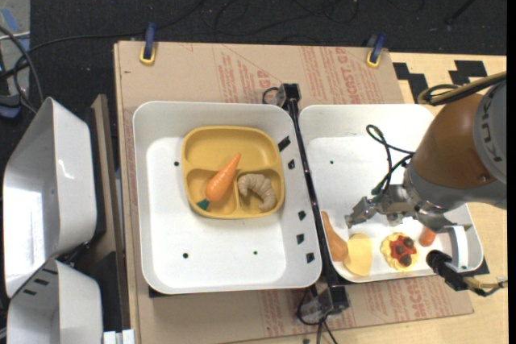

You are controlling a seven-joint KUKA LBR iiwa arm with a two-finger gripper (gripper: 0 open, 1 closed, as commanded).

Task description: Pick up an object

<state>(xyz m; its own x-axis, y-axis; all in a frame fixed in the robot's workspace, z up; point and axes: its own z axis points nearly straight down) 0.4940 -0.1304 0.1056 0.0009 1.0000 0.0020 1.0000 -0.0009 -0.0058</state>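
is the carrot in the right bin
No, the carrot lies in the yellow divided plate, which sits in the left bin.

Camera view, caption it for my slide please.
Arm's hand low in right bin; carrot on yellow tray in left bin.

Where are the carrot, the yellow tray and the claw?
carrot [222, 178], camera view, middle of its orange body
yellow tray [228, 135], camera view, bare far part
claw [360, 213], camera view, between its fingertips
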